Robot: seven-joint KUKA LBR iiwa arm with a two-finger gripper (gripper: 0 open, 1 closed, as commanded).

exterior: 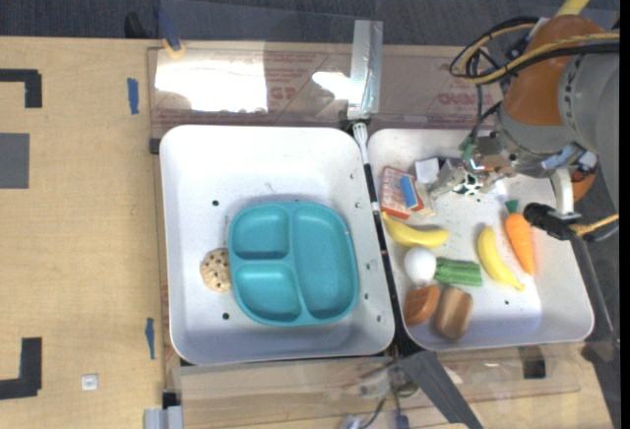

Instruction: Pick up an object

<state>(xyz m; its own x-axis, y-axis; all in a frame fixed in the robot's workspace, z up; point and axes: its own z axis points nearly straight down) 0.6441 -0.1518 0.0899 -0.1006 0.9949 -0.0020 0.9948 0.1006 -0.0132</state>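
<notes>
white right bin [566, 314], toys clustered for picking: orange carrot [520, 240] at three o'clock, bananas central. my gripper [465, 176] hovers at twelve o'clock; grip state i cannot tell. nothing lifted yet.

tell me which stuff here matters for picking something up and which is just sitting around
For the job:
gripper, low over the right bin
two bananas, carrot, egg, green vegetable, snack packet, brown bread pieces

Just lying about:
teal divided tray and cookie in the left bin
</notes>
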